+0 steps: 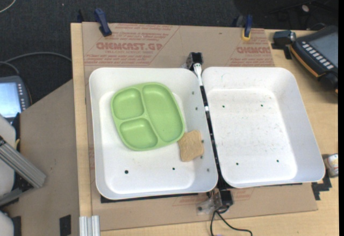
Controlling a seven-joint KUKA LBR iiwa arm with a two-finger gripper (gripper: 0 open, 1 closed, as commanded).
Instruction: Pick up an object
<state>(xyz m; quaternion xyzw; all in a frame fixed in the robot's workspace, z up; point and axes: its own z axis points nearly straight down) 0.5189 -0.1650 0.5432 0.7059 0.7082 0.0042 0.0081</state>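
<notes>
The tan slab (191, 145), a flat piece like a slice of bread or a sponge, is the likeliest pick I can see, and it lies in the left bin (107, 173), toward that bin's near right part, close to the wall shared with the right bin (301, 170). Its upper left edge touches or just overlaps the rim of the green divided plate (148, 116), which sits behind it in the middle of the same bin, three compartments up, nothing in them. Beyond that, the right bin carries a few dark specks on its floor, and both bins rest on a brown board on the tabletop (161, 38), held by clamps at the far edge. My worry, as a judgement from here: the slab is thin and lies flat, so a descent that stops short could close on air, and one aimed a little left could land on the plate rim and tip or drag the plate; the nearby bin wall also leaves little room for a finger on that side. As for the gripper, I cannot tell its opening or whether it has anything, since I have no sight of it from this camera.
</notes>
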